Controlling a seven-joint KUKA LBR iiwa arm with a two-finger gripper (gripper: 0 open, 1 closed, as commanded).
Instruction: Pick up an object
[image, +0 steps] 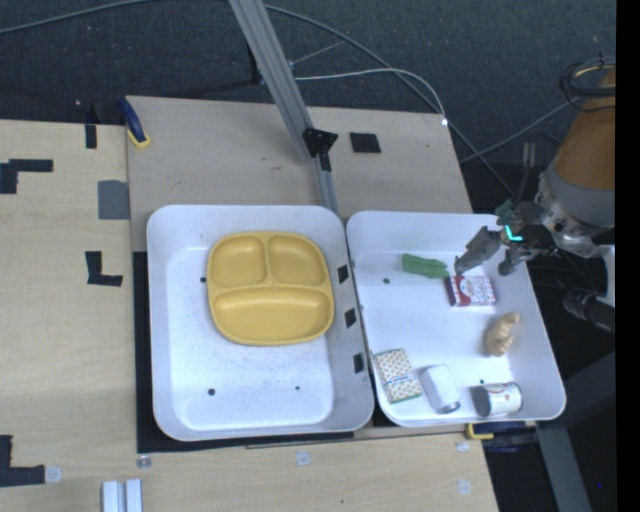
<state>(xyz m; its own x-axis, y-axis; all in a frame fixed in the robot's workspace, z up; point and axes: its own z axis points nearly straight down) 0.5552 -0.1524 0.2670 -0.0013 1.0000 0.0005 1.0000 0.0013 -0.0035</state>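
Observation:
My gripper (487, 262) hangs over the far right part of the right bin (400, 325), with its two dark fingers spread apart and nothing between them. Just below the fingers lies a red and white packet (471, 290). A green object (425, 266) lies to the left of the left finger. Further down the bin are a tan lumpy object (501, 334), a patterned small box (397, 374), a grey and white tube (438, 388) and a small can (497, 398) on its side.
The left bin (180, 330) holds a yellow divided plate (270, 286). A metal pole (285, 85) slants down to the gap between the bins at the back. Cables run across the dark floor behind the bench.

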